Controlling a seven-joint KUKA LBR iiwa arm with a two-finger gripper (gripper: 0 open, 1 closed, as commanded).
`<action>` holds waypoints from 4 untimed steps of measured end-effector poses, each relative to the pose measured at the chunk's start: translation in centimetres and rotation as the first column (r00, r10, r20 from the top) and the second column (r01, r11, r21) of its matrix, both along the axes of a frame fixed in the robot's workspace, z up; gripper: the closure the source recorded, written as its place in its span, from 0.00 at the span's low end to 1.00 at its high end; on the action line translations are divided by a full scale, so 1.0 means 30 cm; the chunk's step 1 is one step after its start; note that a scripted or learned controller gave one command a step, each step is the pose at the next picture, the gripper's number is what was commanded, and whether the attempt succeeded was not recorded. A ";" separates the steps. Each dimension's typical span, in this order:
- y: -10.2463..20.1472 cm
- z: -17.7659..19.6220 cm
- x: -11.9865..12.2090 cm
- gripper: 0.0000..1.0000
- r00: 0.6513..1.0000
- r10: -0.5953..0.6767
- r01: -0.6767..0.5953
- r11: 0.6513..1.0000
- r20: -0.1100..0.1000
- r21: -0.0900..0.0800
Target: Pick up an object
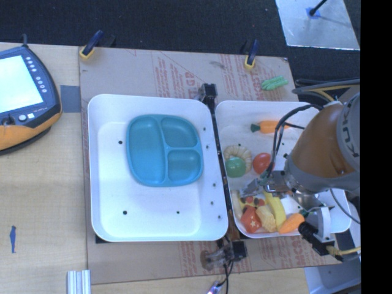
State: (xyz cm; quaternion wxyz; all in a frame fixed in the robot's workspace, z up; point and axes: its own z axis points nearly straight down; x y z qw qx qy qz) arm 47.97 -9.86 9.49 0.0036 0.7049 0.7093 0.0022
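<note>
Here, the left bin (104,164) carries a blue divided plate (164,149), while the right bin (236,112) holds the toy food. The arm (321,149) leans low over that pile, its gripper (260,190) among a banana (277,208), tomato (261,162) and carrot (268,126). Whether it has closed on anything cannot be told; judging by this, nothing is lifted yet.

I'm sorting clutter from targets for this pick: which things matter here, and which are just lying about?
Job: tool; right bin with carrot, tomato, banana, green fruit.
Lying about: blue plate, left bin, tablet, clamps.
</note>
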 end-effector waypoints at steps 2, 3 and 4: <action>0.006 -0.006 0.259 0.00 1.000 -0.003 0.004 1.000 -0.008 0.003; 0.007 0.029 0.260 1.00 1.000 0.002 -0.002 1.000 -0.009 0.005; 0.196 0.437 0.015 1.00 1.000 -0.002 0.002 1.000 -0.010 0.003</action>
